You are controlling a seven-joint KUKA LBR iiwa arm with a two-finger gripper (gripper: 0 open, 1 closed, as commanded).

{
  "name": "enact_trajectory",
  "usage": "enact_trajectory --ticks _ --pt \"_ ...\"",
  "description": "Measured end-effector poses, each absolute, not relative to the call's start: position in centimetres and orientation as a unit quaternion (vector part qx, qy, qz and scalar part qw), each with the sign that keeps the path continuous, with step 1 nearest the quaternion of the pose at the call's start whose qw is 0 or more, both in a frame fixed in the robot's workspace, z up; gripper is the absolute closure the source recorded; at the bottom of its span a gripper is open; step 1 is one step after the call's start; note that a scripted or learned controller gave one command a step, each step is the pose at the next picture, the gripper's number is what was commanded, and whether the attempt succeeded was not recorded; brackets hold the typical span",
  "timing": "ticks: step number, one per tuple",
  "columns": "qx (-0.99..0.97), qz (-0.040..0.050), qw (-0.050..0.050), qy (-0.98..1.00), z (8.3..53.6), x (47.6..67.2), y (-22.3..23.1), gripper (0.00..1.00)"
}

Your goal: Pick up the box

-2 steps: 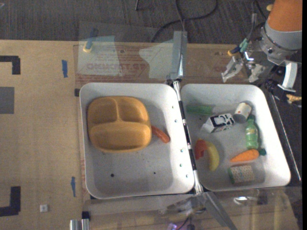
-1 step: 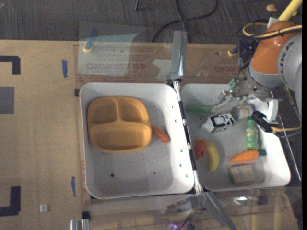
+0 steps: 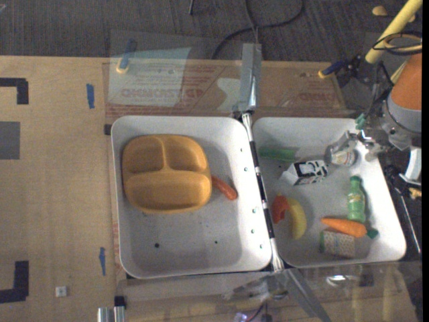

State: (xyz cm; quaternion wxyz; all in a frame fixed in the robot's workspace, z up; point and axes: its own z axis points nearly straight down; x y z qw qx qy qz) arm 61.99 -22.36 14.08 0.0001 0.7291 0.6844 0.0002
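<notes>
Two white bins sit side by side on a tan cardboard-covered bench (image 3: 53, 200) marked with black and blue tape; dark carpet and a looping black cable (image 3: 258, 12) lie beyond. The box (image 3: 305, 172), a small black-and-white carton, lies tipped in the right bin (image 3: 392, 247). Just right of the box hangs the gripper (image 3: 344, 154); I cannot tell how it is set. Left of the box, in the left bin (image 3: 201, 253), rests an orange divided plate (image 3: 165, 173).
</notes>
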Motion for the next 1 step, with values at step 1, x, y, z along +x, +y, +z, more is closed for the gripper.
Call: enact_trajectory --ticks 1 --pt "0.729 0.0001 0.000 0.684 14.05 61.97 -22.36 0.00"
